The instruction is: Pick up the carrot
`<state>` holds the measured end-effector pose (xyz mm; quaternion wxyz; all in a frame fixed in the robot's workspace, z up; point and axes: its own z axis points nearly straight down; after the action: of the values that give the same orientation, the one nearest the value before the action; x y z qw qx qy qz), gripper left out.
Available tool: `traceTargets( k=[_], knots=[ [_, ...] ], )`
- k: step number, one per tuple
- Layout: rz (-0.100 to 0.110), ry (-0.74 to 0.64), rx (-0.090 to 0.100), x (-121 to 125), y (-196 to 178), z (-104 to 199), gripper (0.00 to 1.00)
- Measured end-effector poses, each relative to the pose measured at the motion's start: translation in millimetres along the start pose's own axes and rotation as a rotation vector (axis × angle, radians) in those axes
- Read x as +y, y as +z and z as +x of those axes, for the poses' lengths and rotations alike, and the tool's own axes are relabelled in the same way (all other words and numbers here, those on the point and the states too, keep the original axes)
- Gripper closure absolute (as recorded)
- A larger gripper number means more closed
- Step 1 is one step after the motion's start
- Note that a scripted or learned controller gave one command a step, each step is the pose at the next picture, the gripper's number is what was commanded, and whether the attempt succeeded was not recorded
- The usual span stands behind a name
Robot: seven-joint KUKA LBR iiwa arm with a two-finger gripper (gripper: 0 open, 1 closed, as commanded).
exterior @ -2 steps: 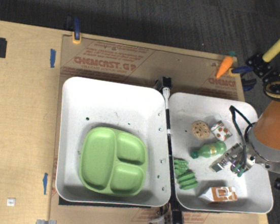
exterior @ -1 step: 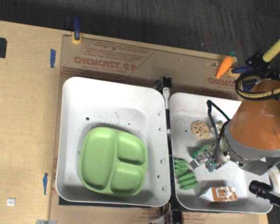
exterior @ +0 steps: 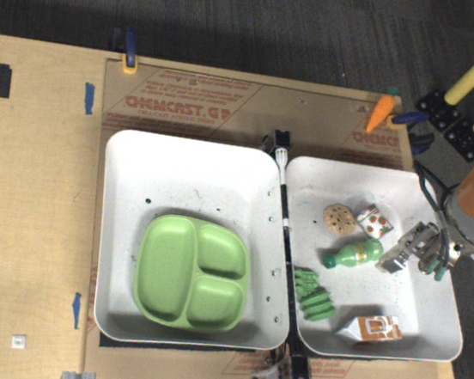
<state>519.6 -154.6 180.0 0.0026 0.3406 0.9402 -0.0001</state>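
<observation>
The carrot (exterior: 380,113), small and orange with a green top, lies on the brown bench behind the back edge of the right bin (exterior: 428,318), outside both bins. My gripper (exterior: 413,256) hovers low over the right side of the right bin, well in front of the carrot and to its right. It is open, with nothing between its fingers. Just to its left lies a green bottle (exterior: 355,254).
The right bin also holds a cookie (exterior: 337,217), a red-and-white item (exterior: 375,220), green beans (exterior: 314,295) and an orange-and-white carton (exterior: 375,328). A green divided plate (exterior: 193,270) fills the left bin (exterior: 134,179). A blue clamp (exterior: 409,118) sits beside the carrot.
</observation>
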Motion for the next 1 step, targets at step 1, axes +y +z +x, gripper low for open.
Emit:
traceTargets(
  k=[1],
  knots=[
    [0.001,0.034,0.004,-41.4,-26.4,17.3,1.0]
  ],
)
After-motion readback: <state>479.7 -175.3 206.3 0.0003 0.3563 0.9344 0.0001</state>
